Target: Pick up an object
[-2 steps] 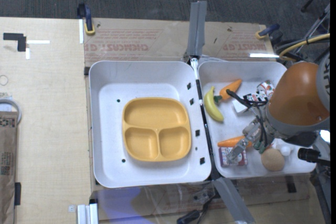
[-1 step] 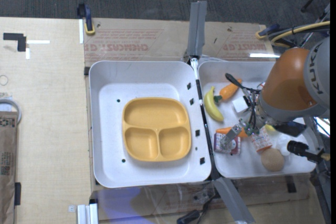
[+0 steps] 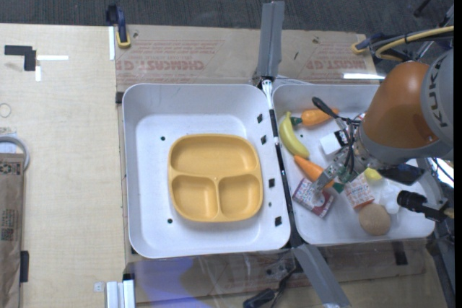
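so the gripper [image 3: 333, 175] is down low in the right bin [image 3: 411, 229], sitting right over the clutter. honestly can't tell how far it's open or whether it's got anything, the tip is too small and mixed in with the stuff under it. an orange carrot [image 3: 309, 168] lies just to its left, touching or nearly. a red and white packet [image 3: 315, 197] is just below it, and another packet [image 3: 359, 192] is to its right. banana [image 3: 291, 136] is up and left, a round tan ball [image 3: 375, 219] down and right. way off left, the other bin [image 3: 137, 177] has a yellow divided plate [image 3: 215, 177]
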`<state>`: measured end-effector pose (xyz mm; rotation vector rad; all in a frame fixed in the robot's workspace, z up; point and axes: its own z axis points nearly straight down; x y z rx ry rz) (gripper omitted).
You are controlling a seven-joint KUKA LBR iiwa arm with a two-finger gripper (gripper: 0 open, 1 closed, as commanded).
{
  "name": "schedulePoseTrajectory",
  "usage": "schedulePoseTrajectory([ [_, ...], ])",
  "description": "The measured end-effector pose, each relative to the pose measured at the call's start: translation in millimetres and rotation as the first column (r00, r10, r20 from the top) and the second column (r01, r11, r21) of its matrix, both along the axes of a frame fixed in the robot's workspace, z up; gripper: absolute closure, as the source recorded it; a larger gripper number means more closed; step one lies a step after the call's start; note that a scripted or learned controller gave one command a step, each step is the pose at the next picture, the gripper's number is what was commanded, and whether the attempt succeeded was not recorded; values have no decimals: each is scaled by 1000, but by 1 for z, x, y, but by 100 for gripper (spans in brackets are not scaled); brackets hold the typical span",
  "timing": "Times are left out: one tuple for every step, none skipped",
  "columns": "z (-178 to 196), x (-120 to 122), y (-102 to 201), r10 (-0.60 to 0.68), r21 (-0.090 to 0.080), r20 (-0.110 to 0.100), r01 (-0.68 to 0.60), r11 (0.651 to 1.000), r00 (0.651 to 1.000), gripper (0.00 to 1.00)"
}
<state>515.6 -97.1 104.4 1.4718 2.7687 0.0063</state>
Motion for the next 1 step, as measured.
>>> schedulePoseTrajectory([
  [122, 11, 21, -113, -2, -7, 113, 994, 994, 100],
])
